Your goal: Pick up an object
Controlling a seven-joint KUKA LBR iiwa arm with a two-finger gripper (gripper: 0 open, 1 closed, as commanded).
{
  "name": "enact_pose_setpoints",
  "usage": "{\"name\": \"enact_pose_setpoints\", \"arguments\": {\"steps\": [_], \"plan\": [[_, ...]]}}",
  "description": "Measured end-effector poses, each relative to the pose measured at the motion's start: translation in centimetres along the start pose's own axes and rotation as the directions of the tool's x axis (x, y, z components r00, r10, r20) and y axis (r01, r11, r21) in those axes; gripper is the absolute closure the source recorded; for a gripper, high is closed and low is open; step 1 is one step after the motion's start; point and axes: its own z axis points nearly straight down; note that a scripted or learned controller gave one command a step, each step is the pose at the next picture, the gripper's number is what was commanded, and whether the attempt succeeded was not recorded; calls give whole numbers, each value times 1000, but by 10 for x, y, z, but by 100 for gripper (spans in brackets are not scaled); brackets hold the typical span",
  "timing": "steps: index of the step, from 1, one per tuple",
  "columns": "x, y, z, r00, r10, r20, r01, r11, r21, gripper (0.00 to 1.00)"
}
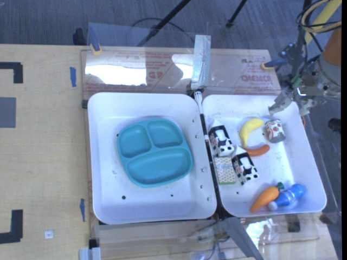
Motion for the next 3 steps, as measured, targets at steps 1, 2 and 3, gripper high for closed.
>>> {"name": "enact_pose_setpoints", "arguments": {"steps": [1, 2, 3], "plan": [[1, 37, 121, 989, -148, 7, 148, 989, -23, 0], [38, 22, 141, 964, -265, 4, 265, 964, -7, 0], [40, 47, 141, 854, -520, -2, 520, 854, 13, 0]]}}
